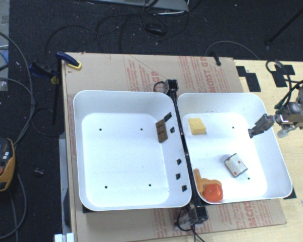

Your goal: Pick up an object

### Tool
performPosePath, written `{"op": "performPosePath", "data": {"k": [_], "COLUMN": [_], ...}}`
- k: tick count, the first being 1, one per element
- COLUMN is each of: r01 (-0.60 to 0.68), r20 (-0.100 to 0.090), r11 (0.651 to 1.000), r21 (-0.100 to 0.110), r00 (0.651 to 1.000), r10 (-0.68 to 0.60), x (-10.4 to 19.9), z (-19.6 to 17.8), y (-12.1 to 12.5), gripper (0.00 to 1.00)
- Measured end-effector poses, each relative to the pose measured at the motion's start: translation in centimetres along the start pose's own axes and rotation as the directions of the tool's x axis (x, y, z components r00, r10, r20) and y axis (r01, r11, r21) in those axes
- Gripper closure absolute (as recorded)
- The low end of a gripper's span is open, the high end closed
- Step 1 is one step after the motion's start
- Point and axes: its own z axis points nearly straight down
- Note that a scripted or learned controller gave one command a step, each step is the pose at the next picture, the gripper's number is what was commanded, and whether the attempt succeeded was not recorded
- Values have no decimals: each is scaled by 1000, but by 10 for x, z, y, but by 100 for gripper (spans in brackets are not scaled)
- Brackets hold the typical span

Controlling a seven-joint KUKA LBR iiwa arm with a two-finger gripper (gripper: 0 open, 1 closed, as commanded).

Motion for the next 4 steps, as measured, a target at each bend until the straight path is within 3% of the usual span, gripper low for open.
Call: {"op": "performPosePath", "data": {"k": [1,4], "r01": [3,0], "r20": [-1,0], "r11": [1000,1000], "r21": [-3,0], "r00": [1000,1000], "r10": [-3,0], "x": [47,52], "z": [-25,-12], "y": [-27,36], "gripper": [0,0]}}
